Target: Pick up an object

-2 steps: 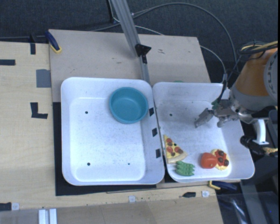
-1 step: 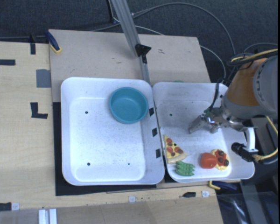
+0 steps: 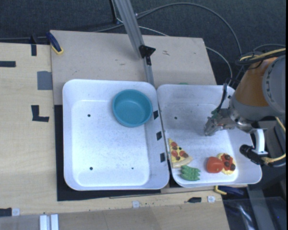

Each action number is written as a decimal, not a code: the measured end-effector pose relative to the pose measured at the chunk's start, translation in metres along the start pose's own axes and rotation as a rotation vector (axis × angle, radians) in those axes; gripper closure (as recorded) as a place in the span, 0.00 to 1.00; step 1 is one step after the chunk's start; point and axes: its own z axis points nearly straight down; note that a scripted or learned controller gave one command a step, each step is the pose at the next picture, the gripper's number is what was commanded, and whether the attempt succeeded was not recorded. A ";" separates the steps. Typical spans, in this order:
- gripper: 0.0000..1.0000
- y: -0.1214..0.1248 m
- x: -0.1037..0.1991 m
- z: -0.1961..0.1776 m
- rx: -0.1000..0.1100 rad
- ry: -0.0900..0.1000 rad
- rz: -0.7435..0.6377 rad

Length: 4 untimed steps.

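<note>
Nearest the camera, along the front wall of the right bin (image 3: 245, 178), lie a green toy (image 3: 190, 173), a pizza slice (image 3: 178, 154), a tomato (image 3: 214, 165) and a small yellow-red toy (image 3: 227, 162). Above them the gripper (image 3: 214, 126) hangs over bare bin floor, apart from all four; whether the jaws are released or clenched, I cannot tell. A descent here would probably close on nothing. The arm reaches in from the right, wrist bent down. Farther, a blue bowl (image 3: 132, 108) sits in the left bin (image 3: 77, 138).

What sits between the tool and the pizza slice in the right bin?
Nothing: in the camera view, bare white bin floor runs from the tool down-left to the pizza slice. The red tomato-like toy lies off that line, nearer the front wall.
</note>
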 end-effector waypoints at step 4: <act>1.00 0.001 0.066 -0.160 -0.001 0.001 -0.004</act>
